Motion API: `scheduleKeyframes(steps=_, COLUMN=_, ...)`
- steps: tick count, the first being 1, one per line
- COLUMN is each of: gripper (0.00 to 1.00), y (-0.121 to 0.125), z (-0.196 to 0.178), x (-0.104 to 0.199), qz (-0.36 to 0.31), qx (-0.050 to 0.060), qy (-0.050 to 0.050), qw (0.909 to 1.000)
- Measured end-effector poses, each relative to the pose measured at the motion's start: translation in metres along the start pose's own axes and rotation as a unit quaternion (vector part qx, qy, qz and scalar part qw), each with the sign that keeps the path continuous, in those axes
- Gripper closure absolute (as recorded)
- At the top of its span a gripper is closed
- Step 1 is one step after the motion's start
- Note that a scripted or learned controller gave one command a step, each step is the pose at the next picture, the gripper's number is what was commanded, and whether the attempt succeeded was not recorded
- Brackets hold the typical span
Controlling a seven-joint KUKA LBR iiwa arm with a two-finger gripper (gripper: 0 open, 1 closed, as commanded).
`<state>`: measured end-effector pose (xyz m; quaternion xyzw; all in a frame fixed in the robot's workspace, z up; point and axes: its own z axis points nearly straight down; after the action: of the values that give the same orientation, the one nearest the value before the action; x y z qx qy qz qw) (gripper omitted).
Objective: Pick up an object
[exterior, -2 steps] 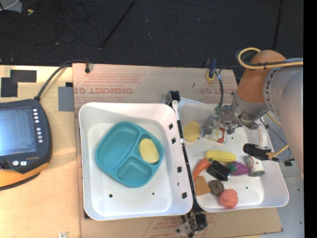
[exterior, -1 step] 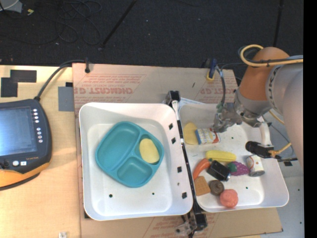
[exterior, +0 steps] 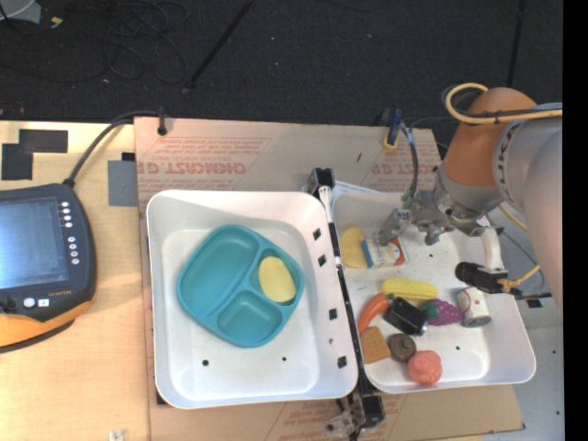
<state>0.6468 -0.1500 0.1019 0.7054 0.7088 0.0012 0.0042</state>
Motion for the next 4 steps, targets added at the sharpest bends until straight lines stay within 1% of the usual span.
scheduleKeyframes(steps=1, gripper=0.0, y=-0.009, z=0.011, x=0.04, qz=0.002, qx=0.001, qy=0.001, qw=1.0)
scheduleKeyframes(steps=2, gripper=0.0, y=-0.015, z=0.008, x=0.026, qz=0.003, qx=-0.003, qy=0.001, qw=1.0)
scheduleKeyframes(steps=3, gripper=0.0, y=0.0, z=0.01, x=0.008, qz=0.002, qx=0.001, qy=0.002, qw=1.0)
scheduleKeyframes(steps=4, gripper=1.0, y=0.0, z=0.0, x=0.008, qz=0.002, qx=0.001, qy=0.002, qw=1.0)
